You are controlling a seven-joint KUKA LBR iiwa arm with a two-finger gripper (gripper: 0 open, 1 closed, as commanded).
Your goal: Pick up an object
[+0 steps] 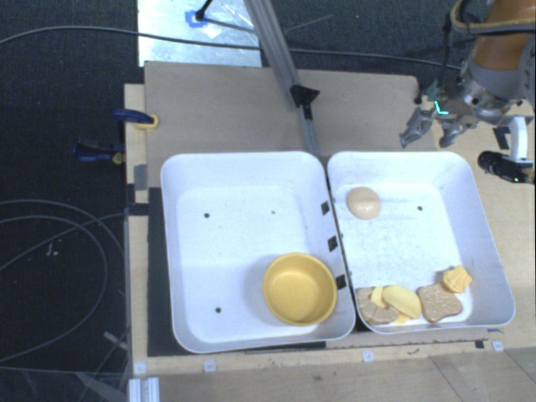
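1. Gripper [430, 130] hovers over the bench beyond the right bin's [481, 216] one o'clock corner, jaws spread, holding nothing.
2. Pale round bun [363, 202] (nearest candidate) lies at the bin's eleven o'clock; picking is entirely left.

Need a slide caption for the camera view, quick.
Open gripper hovers beyond right bin holding toy foods; yellow bowl in left bin.

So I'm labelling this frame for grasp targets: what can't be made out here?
- Hand, camera view: small and dark above the right bin; what, if anything, it holds is unclear.
- Arm: cut off by the top and right edges.
- Food pieces in the right bin's near corner: they overlap, so their outlines are hidden.
- Yellow bowl: its underside is hidden.
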